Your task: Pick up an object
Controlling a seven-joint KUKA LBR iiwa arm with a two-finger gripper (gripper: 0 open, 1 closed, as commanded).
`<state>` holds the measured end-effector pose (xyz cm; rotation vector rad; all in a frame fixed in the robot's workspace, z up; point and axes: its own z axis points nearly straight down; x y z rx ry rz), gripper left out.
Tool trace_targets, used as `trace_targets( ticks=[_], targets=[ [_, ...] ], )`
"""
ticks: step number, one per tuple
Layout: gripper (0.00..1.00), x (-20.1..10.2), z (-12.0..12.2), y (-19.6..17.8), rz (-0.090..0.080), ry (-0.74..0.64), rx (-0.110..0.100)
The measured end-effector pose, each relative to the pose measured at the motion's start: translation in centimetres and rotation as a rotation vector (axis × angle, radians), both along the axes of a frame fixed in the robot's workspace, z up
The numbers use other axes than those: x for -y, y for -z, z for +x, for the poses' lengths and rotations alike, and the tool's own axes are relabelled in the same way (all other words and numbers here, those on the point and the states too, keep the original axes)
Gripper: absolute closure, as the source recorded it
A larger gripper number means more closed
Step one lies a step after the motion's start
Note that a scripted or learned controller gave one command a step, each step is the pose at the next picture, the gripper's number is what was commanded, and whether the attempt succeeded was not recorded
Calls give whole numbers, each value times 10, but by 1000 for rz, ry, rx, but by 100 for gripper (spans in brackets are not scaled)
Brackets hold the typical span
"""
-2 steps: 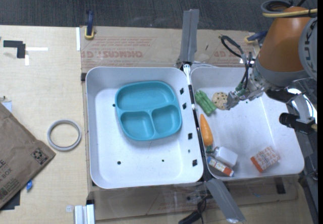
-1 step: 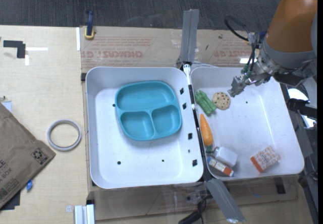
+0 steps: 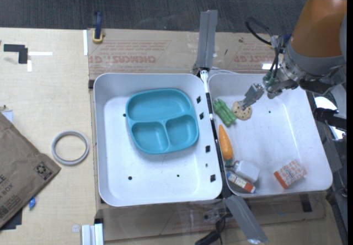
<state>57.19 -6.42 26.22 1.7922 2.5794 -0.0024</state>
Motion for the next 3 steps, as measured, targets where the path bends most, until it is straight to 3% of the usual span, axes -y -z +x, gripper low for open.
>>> trace_targets(
  ticks=[1,2,3],
  targets=[
    [0,41,20,134,0,172,-2],
    [0,150,12,22,-1,128,2],
    [0,89,46,120,1,-33,0]
  ],
)
